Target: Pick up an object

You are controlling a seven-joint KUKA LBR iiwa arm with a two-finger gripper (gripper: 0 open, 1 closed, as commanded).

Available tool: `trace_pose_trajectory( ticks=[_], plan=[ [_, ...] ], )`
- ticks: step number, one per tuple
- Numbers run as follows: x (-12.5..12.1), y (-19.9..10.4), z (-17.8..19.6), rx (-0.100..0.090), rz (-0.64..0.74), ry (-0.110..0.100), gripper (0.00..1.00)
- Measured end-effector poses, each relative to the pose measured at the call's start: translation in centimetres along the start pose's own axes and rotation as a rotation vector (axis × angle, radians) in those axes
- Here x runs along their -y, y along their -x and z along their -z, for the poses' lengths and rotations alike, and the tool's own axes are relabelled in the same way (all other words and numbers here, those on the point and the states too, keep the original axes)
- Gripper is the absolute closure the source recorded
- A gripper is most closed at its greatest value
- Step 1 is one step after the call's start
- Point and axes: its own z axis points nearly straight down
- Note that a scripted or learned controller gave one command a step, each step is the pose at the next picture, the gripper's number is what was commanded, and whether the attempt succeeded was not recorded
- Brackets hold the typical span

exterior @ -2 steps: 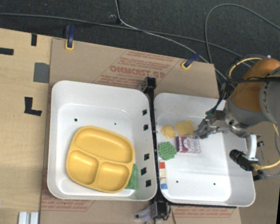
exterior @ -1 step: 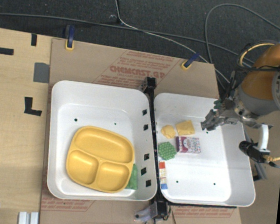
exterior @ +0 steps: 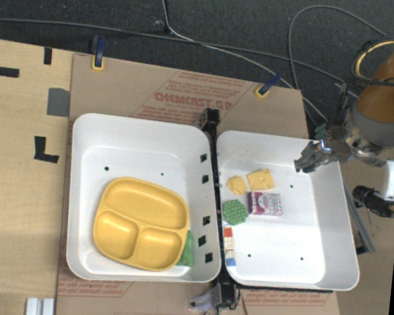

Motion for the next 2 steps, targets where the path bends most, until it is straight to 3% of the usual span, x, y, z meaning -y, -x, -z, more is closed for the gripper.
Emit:
trace_pose_trajectory(
  ticks=[2],
  plan=[
    [2.4,-11.3,-0.1,-0.003,0.005,-0.008,1.00]
  ],
)
